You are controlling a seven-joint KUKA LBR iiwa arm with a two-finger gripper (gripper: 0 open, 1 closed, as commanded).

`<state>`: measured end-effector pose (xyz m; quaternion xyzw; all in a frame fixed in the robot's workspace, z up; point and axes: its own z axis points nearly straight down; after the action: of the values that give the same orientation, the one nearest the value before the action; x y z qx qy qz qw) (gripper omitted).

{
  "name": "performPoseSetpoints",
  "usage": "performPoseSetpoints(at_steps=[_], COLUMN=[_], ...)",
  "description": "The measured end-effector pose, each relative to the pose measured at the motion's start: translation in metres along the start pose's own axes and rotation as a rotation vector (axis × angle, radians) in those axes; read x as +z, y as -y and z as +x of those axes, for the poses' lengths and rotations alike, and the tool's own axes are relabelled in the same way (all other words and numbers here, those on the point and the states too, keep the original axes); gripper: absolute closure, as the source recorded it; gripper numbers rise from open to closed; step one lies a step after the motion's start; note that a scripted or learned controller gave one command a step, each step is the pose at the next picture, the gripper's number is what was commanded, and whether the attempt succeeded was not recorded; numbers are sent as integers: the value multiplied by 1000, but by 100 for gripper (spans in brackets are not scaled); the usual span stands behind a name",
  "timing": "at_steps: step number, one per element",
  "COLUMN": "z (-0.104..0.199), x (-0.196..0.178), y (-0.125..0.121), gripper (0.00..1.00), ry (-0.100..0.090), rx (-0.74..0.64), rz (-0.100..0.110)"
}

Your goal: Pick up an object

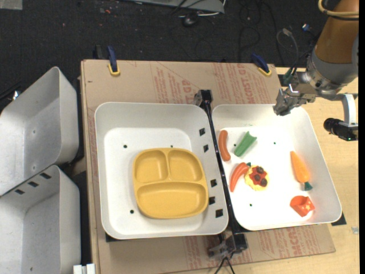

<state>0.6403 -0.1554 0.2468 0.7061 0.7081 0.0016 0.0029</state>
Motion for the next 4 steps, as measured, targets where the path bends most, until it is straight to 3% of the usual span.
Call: performPoseSetpoints(at_steps=[3, 4], z=[152, 196], x=[-15, 0], y=[29, 35], gripper=[100, 100], ry=[-4, -3], rx=[-5, -4], rz=[8, 9])
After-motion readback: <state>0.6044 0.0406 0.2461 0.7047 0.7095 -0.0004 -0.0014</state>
